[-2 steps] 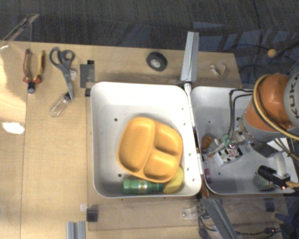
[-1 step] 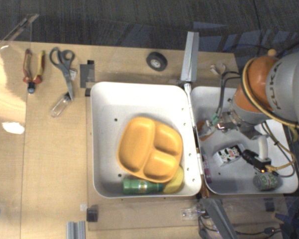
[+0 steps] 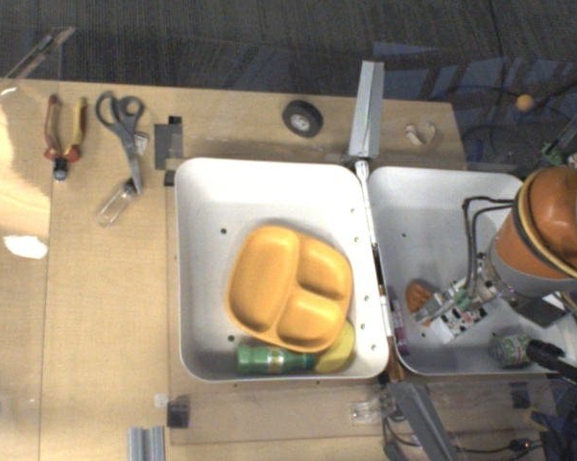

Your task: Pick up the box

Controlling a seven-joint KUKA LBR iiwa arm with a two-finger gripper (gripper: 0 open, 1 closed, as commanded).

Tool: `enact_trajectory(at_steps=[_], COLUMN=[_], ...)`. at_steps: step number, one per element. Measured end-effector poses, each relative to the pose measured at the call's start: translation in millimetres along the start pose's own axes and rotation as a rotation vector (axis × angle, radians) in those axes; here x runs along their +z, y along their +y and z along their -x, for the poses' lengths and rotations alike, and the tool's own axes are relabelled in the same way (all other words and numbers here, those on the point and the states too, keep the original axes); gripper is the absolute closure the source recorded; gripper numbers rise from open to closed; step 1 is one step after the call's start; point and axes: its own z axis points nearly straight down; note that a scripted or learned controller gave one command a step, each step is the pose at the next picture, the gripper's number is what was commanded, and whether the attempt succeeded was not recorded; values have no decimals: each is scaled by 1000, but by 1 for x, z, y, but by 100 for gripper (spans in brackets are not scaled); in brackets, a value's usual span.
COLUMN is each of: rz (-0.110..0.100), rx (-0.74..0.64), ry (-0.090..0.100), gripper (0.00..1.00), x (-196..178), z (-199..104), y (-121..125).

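Scissors lie on the bench's far left. In the left bin, the yellow divided box overlaps a green bottle. In the right bin, the claw hangs beside a brown object; its state cannot be told.

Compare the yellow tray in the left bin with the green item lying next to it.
The yellow tray is large, rounded and split into compartments; the green item is small, slim and elongated. The tray fills the middle of the left bin; the green item lies along the near wall, partly under the tray's edge. Both are in the same bin.
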Motion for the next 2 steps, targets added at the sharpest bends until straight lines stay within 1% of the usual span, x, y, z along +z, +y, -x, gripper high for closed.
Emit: enact_trajectory(at_steps=[1,2], rz=[8,-14], rx=[-3,166], ry=[0,10], gripper=[100,100], x=[-11,-148], z=[-1,-25], y=[5,18])
